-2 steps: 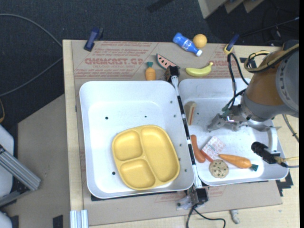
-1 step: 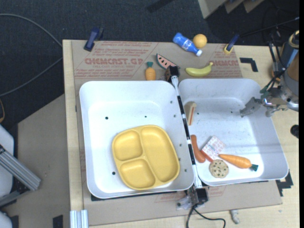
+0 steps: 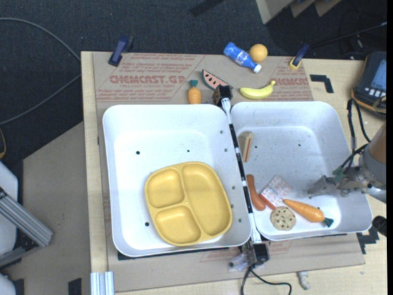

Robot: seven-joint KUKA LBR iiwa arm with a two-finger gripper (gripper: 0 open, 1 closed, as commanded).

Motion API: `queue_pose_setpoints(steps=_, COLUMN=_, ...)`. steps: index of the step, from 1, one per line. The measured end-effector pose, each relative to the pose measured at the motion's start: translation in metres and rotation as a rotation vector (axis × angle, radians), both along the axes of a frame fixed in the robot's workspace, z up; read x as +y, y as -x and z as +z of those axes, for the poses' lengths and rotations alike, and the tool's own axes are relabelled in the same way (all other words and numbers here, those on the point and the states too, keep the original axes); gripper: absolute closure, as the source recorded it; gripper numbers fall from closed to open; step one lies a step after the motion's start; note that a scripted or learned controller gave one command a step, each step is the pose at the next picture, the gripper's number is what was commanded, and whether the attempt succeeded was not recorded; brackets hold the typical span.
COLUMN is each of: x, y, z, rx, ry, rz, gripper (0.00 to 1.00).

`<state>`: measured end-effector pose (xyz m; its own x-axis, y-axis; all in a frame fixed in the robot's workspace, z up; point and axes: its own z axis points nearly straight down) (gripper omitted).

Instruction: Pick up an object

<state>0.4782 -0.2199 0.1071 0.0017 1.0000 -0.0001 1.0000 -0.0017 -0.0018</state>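
— So where is the carrot [image 3: 305, 211]?

— Just below the gripper [image 3: 322, 187] as the camera sees it, a little to the gripper's far side from the arm. It lies flat on the floor of the right bin [image 3: 319, 118], green end toward the bin's near corner, apart from the gripper.

— Is the gripper spread or pinched?

— I cannot tell; its tip is a dark blur low over the bin floor. Nothing shows held in it.

— What else is close to it?

— Beyond the carrot, away from the arm, a round cookie [image 3: 282, 217] sits just beside the carrot's thick end. A pink and white packet [image 3: 277, 192] lies further out from the gripper at about its own level, and a sausage [image 3: 254, 193] past that, along the bin's far wall. A pale stick [image 3: 246, 147] lies up that same wall.

— And further off?

— Well apart, in the left bin [image 3: 123, 128], a yellow tray [image 3: 187, 203] with three compartments. Behind the bins, on the board, a banana [image 3: 256, 91], a bottle [image 3: 241, 56] and an orange [image 3: 258, 52].
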Motion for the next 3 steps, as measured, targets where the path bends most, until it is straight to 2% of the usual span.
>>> queue_pose_setpoints(steps=1, x=0.078, y=-0.083, z=0.076, rx=-0.006, ry=-0.001, rz=0.005, gripper=0.0)
queue_pose_setpoints(steps=2, x=0.025, y=0.0, z=-0.023, rx=0.0, ry=0.0, rz=0.0, gripper=0.0)
queue_pose_setpoints(steps=3, x=0.108, y=-0.093, z=-0.022, rx=-0.004, ry=-0.001, rz=0.003, gripper=0.0)
